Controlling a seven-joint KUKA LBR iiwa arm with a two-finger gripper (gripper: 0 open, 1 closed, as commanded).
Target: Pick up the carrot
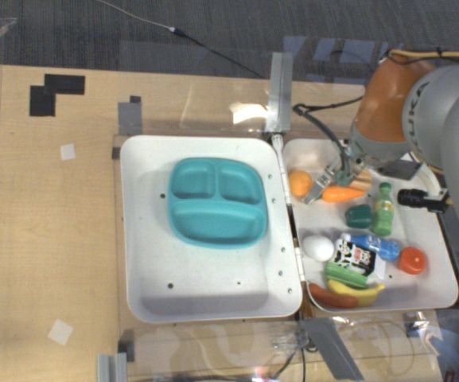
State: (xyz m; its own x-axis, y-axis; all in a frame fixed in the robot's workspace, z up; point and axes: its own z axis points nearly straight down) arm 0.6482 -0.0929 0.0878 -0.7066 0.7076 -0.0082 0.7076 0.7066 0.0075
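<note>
The carrot is a short orange piece lying flat in the right bin, near its back left part. My gripper reaches down from the grey arm with the orange band. Its tip sits low at the carrot's left end, between the carrot and an orange ball. The carrot looks to be resting on the bin floor, and the wrist hides how the gripper meets it.
Crowded around the carrot are a green bottle, a dark green piece, a white egg, a cow-print carton, a blue bottle, a red-orange item and a banana. The left bin holds a teal divided plate.
</note>
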